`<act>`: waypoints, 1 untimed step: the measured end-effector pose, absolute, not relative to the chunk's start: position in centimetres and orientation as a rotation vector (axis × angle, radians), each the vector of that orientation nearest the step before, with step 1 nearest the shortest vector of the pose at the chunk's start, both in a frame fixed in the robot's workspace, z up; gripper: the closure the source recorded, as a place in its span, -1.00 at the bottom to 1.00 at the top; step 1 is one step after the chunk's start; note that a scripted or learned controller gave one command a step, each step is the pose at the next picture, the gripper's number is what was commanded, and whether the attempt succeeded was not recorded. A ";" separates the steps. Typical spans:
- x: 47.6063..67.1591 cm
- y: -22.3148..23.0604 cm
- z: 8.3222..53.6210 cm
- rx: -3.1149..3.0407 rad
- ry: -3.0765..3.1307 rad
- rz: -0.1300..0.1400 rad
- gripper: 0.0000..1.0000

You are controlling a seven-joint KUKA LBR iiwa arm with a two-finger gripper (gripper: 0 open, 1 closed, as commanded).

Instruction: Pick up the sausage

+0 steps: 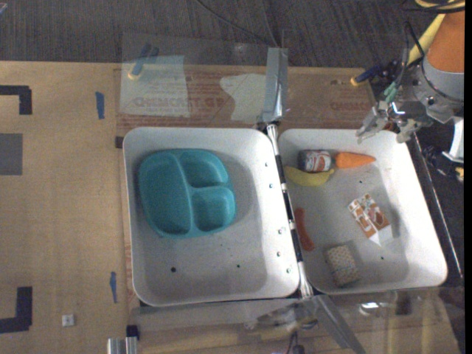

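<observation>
The sausage (302, 229) is a thin red-brown stick lying lengthwise by the left wall of the right bin (424, 220). My gripper (385, 127) hangs over the bin's far right corner, well away from the sausage and up to its right. Its fingers are spread open with nothing between them.
In the right bin an orange carrot (355, 160), a small can (316, 160) and a yellow banana (308, 177) lie at the far side. A printed carton (369, 217) and a speckled sponge (341, 264) lie nearer. The left bin (140, 264) holds a teal divided plate (187, 192).
</observation>
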State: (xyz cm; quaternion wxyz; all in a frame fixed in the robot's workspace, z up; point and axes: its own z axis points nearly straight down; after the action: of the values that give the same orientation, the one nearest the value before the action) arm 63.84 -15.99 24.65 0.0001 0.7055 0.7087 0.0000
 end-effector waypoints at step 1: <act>62.0 -7.8 18.5 2.379 2.055 -0.001 -1.00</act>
State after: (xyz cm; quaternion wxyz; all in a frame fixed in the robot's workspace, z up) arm 61.96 -7.77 18.47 -0.0009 0.7568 0.6537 -0.0005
